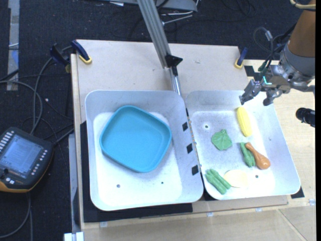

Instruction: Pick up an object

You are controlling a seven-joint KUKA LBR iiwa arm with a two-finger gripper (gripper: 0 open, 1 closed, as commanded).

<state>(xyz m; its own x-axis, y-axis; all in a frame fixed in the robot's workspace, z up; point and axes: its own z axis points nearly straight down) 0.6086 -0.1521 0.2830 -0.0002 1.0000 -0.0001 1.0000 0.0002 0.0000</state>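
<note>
My gripper (258,96) hangs over the far right corner of the right bin (281,134), open, with nothing between its two dark fingers. Just below it lies a yellow corn cob (244,121). Further down the bin are a green leaf (221,139), a carrot with a green top (255,155), a green bean pod (217,181) and a pale round slice (237,178). The left bin (95,104) holds a blue square plate (135,138).
A slanted metal pole (156,29) crosses over the bench's back and ends at the seam between the bins. Clamps (80,51) sit at the bench's far corners. A handheld control pendant (22,157) lies on the floor to the left.
</note>
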